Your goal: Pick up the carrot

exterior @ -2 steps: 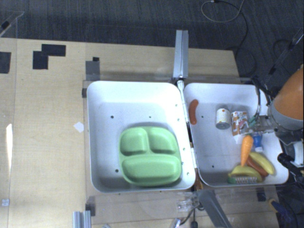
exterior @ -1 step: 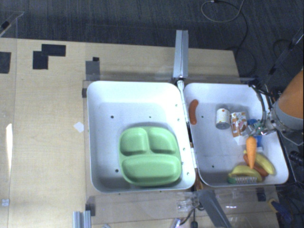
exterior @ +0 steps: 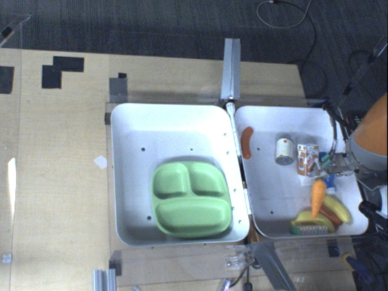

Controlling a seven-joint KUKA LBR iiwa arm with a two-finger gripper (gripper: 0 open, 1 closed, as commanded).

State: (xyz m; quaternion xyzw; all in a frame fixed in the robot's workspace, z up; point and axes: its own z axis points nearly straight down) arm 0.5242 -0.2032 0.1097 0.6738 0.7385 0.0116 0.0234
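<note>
Carrot point(exterior: 317, 197): orange, tapered, upright-tilted in right bin's point(exterior: 267, 217) near right corner, leaning against banana point(exterior: 337, 209) | corn cob point(exterior: 312, 227) just beside | farther: small can point(exterior: 284, 151), carton point(exterior: 307, 159), sausage point(exterior: 247, 143) | left bin point(exterior: 130, 162): green divided tray point(exterior: 191, 199) | gripper point(exterior: 332, 162): finger state cannot be told

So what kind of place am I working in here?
Likely a robotics lab test bench: two white bins on a wooden bench, toy food such as the carrot and a green tray, and loose cables on carpet.
</note>
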